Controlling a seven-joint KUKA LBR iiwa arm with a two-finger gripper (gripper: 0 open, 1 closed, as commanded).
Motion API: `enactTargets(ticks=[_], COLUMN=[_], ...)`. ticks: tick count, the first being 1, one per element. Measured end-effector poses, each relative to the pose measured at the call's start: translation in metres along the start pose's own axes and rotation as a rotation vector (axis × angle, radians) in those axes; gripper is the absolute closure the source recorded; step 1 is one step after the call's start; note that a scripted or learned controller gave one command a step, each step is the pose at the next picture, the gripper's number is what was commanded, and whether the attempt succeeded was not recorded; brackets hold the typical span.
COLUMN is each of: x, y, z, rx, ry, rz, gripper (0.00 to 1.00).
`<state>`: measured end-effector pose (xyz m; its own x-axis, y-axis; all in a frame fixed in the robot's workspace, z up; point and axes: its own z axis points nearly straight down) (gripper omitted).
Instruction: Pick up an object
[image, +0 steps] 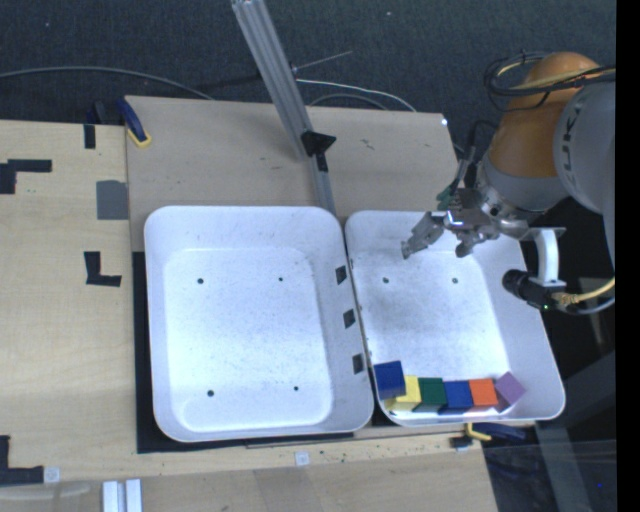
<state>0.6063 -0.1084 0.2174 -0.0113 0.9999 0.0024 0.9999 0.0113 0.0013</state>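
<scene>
Several small blocks lie in a row along the near wall of the right bin (520, 330): a blue block (389, 377), a yellow one (407, 393), a green one (431, 392), another blue one (458, 395), an orange one (483, 392) and a purple one (509, 387). My gripper (439, 243) hangs over the far end of that bin, well away from the blocks. Its two fingers are spread apart, open, with nothing between them.
The left bin (160, 300) sits beside the right one, with black clips on the shared edge. A slanted metal pole (285, 90) rises behind the bins. The arm's wrist and cables crowd the right bin's far right corner.
</scene>
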Motion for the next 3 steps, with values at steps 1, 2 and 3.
enactTargets(ticks=[1, 2, 3], x=[0.082, 0.0, 0.08], y=[0.003, -0.032, 0.029], z=[0.028, 0.025, 0.026], rx=[0.006, 0.005, -0.001], ry=[0.0, -0.005, 0.0], rz=[0.002, 0.019, 0.001], gripper=[0.0, 0.0, 0.0])
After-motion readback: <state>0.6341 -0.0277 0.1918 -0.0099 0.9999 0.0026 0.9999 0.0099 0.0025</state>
